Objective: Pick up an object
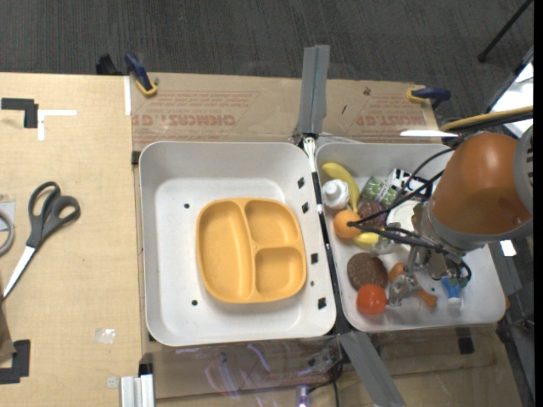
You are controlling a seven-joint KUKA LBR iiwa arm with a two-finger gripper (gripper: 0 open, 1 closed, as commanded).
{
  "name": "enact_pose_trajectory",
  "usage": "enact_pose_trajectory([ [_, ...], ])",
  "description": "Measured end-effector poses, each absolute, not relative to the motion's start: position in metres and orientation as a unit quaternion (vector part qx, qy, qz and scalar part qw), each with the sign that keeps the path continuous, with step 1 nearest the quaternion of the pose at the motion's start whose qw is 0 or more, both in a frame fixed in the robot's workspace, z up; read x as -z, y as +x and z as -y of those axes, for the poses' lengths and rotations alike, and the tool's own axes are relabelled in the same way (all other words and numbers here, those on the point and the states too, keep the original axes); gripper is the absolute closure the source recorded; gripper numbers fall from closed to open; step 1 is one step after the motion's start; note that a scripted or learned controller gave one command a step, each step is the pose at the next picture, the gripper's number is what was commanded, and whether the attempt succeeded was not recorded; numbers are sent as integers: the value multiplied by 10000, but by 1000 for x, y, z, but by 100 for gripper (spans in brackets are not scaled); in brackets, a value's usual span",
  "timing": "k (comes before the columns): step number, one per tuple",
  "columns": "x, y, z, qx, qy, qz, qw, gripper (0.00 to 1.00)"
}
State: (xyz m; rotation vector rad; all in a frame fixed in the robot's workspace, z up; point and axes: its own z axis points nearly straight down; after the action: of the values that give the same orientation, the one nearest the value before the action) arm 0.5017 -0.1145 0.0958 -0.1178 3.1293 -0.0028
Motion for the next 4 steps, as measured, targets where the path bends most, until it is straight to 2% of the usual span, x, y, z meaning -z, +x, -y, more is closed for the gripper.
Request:
enact_pose_trajectory([
  [1,-94,512,170,6,-336,-9994,26,0],
  [2,-148,558,222,8,-412,-9991,30,0],
  [3,-92,522,220,-2,241,-9997,6,0],
  [4,-92,478,95,-3,409,-9992,6,0],
])
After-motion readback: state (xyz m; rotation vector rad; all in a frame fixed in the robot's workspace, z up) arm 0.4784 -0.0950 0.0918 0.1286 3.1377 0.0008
